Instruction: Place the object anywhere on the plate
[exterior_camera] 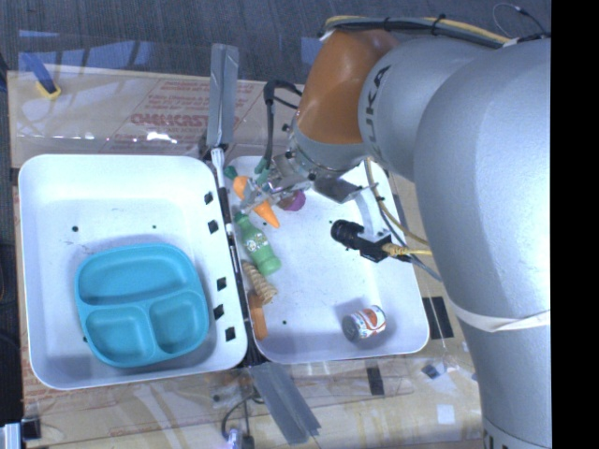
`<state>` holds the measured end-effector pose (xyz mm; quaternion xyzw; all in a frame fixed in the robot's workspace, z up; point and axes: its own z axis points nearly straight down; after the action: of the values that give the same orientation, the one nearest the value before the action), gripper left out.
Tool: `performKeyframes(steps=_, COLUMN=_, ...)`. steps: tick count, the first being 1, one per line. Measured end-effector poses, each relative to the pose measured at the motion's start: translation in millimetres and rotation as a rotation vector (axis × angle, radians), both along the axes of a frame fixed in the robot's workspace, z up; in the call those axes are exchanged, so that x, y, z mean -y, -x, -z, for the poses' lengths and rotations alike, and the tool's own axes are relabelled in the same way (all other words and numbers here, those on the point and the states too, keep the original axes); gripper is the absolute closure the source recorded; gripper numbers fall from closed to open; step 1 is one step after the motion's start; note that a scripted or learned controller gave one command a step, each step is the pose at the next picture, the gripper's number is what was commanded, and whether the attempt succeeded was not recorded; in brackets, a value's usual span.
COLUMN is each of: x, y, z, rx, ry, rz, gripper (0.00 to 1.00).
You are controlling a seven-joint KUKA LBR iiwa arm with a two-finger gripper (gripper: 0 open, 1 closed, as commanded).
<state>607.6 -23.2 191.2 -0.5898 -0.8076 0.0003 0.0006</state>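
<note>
Near edge of the surface (pixel 140 410): two white bins set side by side, a grey clamp bar along their shared wall.

Left bin (pixel 47 204): one blue plate (pixel 142 304) with three compartments, laid flat toward the near side; nothing is seen lying on it.

Right bin (pixel 412 344), near part: a can (pixel 364 323) lying on its side, well apart from the rest. Along the left wall, from near to far: a small orange piece (pixel 258 323), a tan ridged item (pixel 261 285), a green bottle (pixel 259 248) lying tilted, then an orange carrot (pixel 267 213) beside a purple item (pixel 294 200). A black fitting (pixel 354 236) with yellow cable is seen over the bin's middle.

Far part of the right bin: the end effector (pixel 265 187) is lowered over the carrot cluster, at or just above it. Whether its fingers are open, closed or gripping anything cannot be told; the arm's wrist hides much of that corner. The carrot, taken as the task's object, is in the right bin, across the shared wall from the plate.

Far side: brown cardboard (pixel 140 110) under clear film, with blue tape (pixel 37 73) at the left corner.
</note>
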Motion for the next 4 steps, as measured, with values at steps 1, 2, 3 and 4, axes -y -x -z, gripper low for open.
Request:
performKeyframes(steps=1, x=-103.2, y=19.6, z=-28.4, rx=0.000, ry=0.000, rz=-0.009, gripper=1.00)
performKeyframes(steps=2, x=-102.4, y=19.5, z=-28.4, rx=0.000, ry=0.000, rz=-0.008, gripper=0.00)
performKeyframes(steps=3, x=-145.0, y=104.6, z=75.0, rx=0.000, ry=-0.002, rz=-0.110, gripper=0.00)
performKeyframes(steps=4, x=-79.2, y=58.0, z=-0.6, rx=0.000, ry=0.001, rz=-0.156, gripper=0.00)
